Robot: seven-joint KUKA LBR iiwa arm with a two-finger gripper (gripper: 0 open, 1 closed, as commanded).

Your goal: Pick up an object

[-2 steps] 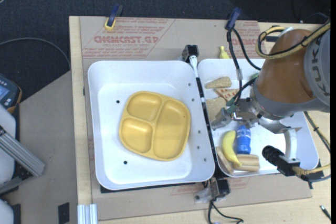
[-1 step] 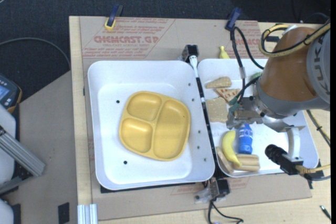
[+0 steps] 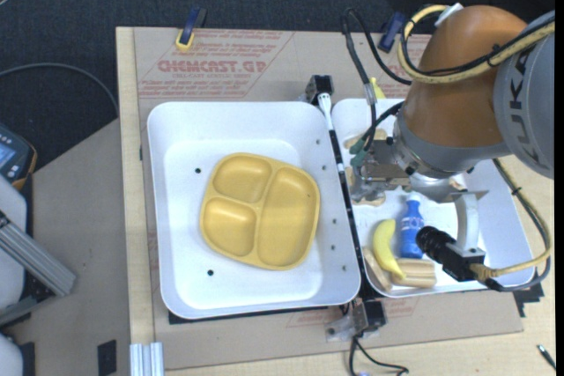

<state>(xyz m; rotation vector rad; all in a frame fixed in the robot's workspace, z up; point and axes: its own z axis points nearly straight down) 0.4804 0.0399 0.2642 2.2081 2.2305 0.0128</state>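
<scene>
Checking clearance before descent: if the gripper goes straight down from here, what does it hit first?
Probably the small tan object just below the gripper in the right bin, not the banana. Depth is unclear.

The left white bin (image 3: 167, 189) has open floor around the yellow three-compartment plastic plate (image 3: 261, 210). The right white bin (image 3: 374, 277) is crowded: grey arm (image 3: 458, 92) overhead, yellow banana (image 3: 384, 247) and blue bottle (image 3: 411, 230) near.

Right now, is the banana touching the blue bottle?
Touching: the camera view shows the banana lying directly against the blue bottle, no gap between them.
</scene>
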